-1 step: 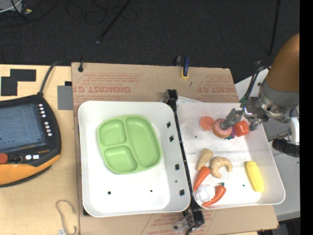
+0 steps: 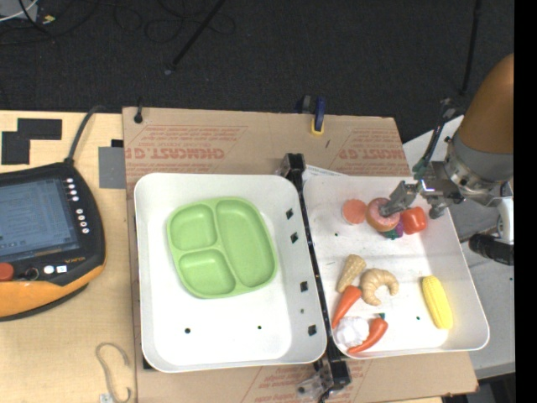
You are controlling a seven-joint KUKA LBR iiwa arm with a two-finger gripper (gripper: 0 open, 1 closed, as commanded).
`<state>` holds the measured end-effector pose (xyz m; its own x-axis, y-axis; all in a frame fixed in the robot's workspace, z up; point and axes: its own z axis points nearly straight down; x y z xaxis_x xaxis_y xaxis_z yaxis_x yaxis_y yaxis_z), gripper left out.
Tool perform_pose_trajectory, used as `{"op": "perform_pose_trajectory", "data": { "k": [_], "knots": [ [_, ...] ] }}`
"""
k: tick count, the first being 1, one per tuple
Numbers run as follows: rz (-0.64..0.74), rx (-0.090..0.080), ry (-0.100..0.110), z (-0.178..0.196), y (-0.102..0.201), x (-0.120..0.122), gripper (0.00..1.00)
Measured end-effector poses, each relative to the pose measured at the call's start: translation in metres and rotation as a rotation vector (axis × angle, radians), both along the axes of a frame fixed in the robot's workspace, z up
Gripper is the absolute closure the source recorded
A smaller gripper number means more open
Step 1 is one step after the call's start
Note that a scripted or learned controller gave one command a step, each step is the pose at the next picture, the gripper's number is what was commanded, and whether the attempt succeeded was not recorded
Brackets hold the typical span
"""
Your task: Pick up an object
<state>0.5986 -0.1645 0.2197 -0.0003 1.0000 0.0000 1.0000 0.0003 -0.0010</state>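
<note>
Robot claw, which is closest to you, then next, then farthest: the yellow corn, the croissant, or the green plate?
Measured from the gripper, in the camera view:
1. Croissant, in the right bin, below the gripper.
2. Yellow corn, also in the right bin, near its lower right corner; only slightly farther than the croissant.
3. Green plate, in the left bin, clearly farthest.

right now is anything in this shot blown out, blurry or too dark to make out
In the camera view, lighting is even and soft with faint shadows; the white bins run bright but keep their edges, and the green plate reads clearly. The gripper is slightly soft against the clustered toys by the red pepper. The dark floor at the top loses detail.
</note>
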Motion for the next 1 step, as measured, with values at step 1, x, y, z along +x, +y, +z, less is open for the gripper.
{"op": "perform_pose_trajectory", "data": {
  "k": [1],
  "knots": [
    [0.002, 0.001, 0.005, -0.0437, 0.0004, 0.0015, 0.00]
  ]
}}
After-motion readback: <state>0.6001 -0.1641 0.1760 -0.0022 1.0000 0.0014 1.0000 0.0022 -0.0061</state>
